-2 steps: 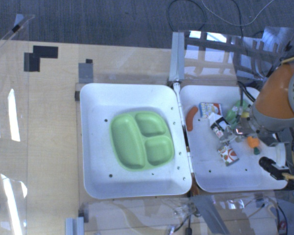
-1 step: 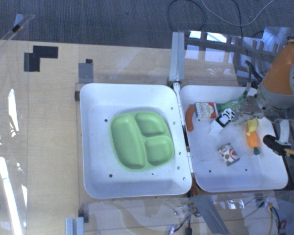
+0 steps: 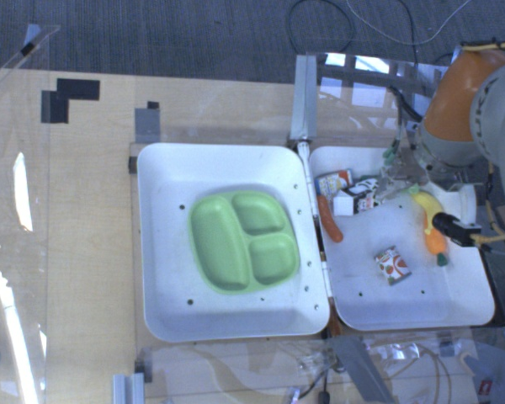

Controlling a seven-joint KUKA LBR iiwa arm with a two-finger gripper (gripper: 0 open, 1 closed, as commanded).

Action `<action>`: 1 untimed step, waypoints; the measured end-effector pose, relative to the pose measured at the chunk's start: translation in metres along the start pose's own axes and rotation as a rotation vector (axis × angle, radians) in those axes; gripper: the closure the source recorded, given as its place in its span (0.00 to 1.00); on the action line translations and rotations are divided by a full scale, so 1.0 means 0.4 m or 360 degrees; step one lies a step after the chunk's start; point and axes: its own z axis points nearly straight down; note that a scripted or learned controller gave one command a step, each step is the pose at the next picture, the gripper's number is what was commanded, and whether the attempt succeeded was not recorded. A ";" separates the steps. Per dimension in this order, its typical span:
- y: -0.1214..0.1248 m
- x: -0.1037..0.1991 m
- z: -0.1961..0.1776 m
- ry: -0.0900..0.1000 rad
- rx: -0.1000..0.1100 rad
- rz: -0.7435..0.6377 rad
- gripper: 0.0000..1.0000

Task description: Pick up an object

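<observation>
Here the gripper (image 3: 401,178) hangs low over the far side of the right bin (image 3: 454,314), beside a small carton (image 3: 360,199) and the banana (image 3: 426,204), presumably lining up a pick. Its opening cannot be told. The green tray (image 3: 242,241) fills the left bin (image 3: 164,310).

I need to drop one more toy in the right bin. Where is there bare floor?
In the right bin, the front strip below the small carton is bare, and so is the patch between the sausage and that carton. The back is crowded around the gripper, banana and carrot.
</observation>
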 end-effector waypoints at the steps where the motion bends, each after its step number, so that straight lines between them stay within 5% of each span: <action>1: -0.001 -0.008 0.002 -0.0008 -0.0005 0.0005 0.00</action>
